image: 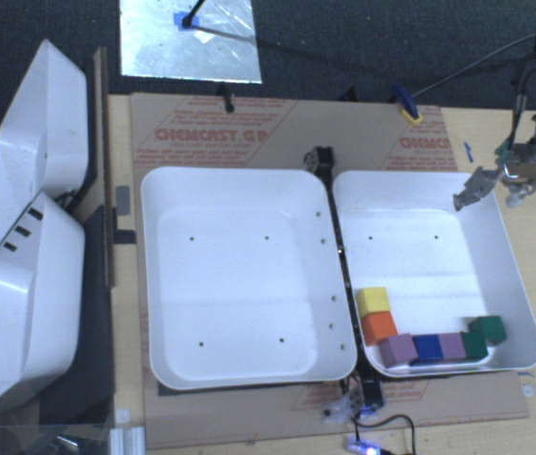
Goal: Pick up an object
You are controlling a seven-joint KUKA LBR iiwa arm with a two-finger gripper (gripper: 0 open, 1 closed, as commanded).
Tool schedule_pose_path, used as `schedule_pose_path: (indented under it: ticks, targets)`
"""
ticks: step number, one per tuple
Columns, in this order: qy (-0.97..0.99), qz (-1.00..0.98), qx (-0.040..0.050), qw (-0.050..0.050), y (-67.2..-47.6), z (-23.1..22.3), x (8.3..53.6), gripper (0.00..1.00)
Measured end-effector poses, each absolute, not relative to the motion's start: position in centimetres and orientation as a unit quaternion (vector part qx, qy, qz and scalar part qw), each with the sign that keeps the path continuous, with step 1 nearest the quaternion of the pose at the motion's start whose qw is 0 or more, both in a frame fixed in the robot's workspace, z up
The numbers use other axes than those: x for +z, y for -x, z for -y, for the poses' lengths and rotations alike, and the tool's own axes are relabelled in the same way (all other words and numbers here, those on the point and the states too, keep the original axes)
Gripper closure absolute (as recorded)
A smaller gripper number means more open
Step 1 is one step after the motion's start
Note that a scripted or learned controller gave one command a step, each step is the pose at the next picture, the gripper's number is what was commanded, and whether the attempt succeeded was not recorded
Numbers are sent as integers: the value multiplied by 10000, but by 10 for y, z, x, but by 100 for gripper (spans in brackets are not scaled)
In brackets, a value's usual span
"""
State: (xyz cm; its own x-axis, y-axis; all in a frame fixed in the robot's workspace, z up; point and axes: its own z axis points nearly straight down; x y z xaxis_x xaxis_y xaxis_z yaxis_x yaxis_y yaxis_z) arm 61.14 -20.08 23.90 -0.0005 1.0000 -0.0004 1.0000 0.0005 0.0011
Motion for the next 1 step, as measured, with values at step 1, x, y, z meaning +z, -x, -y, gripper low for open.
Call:
schedule_pose_path:
  ticks: [1]
  targets:
    - [-7070,-7072,-8,-15,-608,200,177,0]
